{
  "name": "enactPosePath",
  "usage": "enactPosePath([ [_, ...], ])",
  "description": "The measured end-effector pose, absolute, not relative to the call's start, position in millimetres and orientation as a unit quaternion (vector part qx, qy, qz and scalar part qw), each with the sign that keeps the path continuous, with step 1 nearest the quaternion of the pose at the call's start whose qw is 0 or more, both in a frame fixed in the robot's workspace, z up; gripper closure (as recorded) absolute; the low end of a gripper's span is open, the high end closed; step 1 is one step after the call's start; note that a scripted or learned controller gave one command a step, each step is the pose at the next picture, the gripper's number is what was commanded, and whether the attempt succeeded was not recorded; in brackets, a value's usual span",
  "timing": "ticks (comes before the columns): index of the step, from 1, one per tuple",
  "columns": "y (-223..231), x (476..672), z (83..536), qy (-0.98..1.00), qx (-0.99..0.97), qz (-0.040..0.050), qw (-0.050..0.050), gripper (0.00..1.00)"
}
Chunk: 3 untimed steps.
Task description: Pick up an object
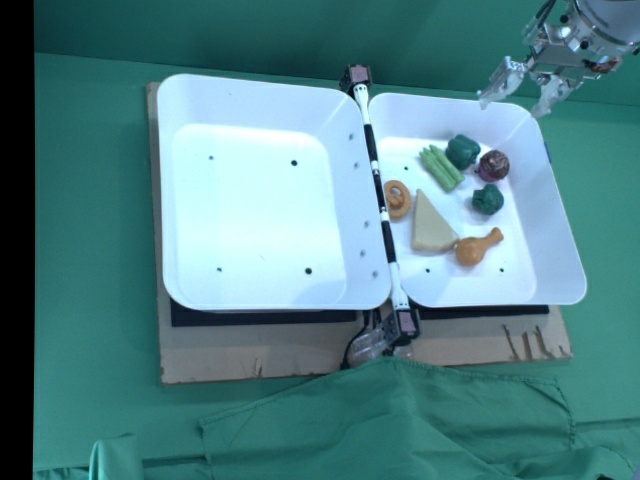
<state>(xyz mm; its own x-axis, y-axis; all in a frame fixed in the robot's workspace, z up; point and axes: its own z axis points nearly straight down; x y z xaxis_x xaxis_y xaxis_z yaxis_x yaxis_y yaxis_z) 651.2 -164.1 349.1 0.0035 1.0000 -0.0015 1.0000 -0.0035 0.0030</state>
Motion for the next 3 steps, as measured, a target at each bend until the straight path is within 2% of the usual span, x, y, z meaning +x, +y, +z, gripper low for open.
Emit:
enactPosePath([
  [1,-189.1,624.4,273.5,0.705,0.71,-0.0024,-0.002,0.0],
  [2,-186.3,673.8,183.7,0.707,0.707,-0.0005,0.001,0.0],
  [3,-188.1,632.7,185.8,0.706,0.708,0.0029,0.007,0.0],
])
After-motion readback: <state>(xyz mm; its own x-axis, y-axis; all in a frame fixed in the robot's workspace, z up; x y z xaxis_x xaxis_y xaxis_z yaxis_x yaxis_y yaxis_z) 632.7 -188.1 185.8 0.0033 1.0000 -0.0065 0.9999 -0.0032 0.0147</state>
